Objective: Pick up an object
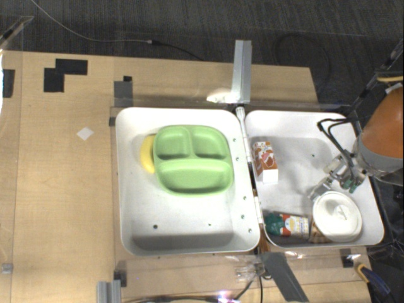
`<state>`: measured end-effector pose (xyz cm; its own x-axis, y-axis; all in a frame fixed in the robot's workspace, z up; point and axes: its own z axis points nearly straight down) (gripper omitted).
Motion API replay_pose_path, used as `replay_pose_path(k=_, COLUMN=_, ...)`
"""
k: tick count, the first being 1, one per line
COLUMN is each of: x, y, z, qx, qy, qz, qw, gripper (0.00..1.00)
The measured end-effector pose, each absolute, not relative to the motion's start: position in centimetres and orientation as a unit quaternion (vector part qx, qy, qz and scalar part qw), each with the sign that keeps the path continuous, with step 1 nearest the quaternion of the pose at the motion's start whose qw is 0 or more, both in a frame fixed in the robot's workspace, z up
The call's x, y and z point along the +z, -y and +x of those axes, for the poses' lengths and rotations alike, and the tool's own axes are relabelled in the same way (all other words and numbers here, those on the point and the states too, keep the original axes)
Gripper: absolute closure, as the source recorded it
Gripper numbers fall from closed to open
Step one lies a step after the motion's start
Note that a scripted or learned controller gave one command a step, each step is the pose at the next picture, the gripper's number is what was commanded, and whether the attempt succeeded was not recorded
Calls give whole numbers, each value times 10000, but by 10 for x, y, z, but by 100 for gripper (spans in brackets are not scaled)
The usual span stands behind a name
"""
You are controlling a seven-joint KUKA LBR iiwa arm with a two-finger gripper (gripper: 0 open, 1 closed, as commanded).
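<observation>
The right bin holds a small brown and white carton near its left wall. A green bottle with a red label lies along its front edge. A round white bowl sits in the front right corner. My gripper hangs low over the right bin, just behind the white bowl and right of the carton. Nothing can be seen held in it. The grey arm with its orange band comes in from the right.
The left bin holds a green divided plate with a yellow object tucked under its left edge. A metal post stands behind the wall between the bins. Black cable loops near the wrist.
</observation>
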<state>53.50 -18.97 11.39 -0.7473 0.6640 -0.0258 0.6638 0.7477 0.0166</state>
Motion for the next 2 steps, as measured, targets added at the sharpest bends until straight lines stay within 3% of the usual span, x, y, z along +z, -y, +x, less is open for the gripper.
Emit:
replay_pose_path(k=1, x=90, y=130, z=492, qx=14, qy=-9540, qz=2998, qw=49, gripper=0)
replay_pose_path(k=2, x=103, y=130, z=496, qx=21, qy=-9537, qz=3006, qw=118, gripper=100)
